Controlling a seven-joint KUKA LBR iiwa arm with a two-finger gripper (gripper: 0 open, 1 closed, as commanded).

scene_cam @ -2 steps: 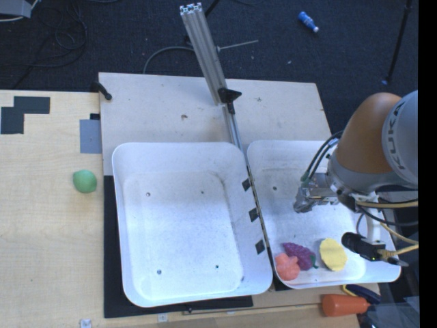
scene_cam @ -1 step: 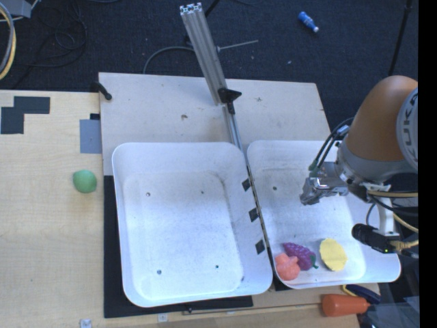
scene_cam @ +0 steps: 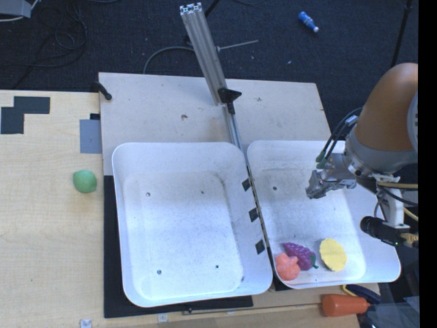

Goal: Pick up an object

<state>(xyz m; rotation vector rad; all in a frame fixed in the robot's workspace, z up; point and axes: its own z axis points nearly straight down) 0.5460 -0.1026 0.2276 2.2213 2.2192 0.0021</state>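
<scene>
Three small objects lie at the near end of the right bin point(scene_cam: 293, 162): an orange lump point(scene_cam: 287, 267), a purple grape-like bunch point(scene_cam: 299, 253) and a yellow disc point(scene_cam: 333, 254). My gripper point(scene_cam: 319, 186) hangs over the middle of that bin, well above and behind the objects. Nothing shows between its tips. The grey arm with its orange band point(scene_cam: 386, 111) comes in from the right.
The left bin point(scene_cam: 136, 162) sits beside the right one. A green ball point(scene_cam: 85, 181) rests on the wooden bench to the left. A metal rail point(scene_cam: 208, 53) slants down toward the divider between the bins. An orange item point(scene_cam: 345, 305) lies below the right bin's front rim.
</scene>
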